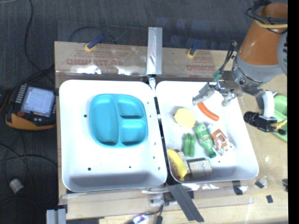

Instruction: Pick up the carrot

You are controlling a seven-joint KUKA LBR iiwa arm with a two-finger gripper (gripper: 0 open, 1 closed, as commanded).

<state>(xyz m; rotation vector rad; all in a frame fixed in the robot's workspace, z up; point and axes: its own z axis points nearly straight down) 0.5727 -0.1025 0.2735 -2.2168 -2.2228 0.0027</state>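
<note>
Right bin [243, 164]: carrot [208, 111] lying flat on the floor near the back, beside a yellow disc [185, 117]. Hand [216, 96]: fingers spread wide, hovering just above the carrot, pinching nothing. Left bin [74, 171]: blue divided tray [117, 119].

I am seeing my arm [261, 41] reaching in from the right, its orange band sitting above the grey wrist. My gripper [215, 96] is pointing down and to the left, with its two fingers [202, 96] spreading wide apart.
</note>
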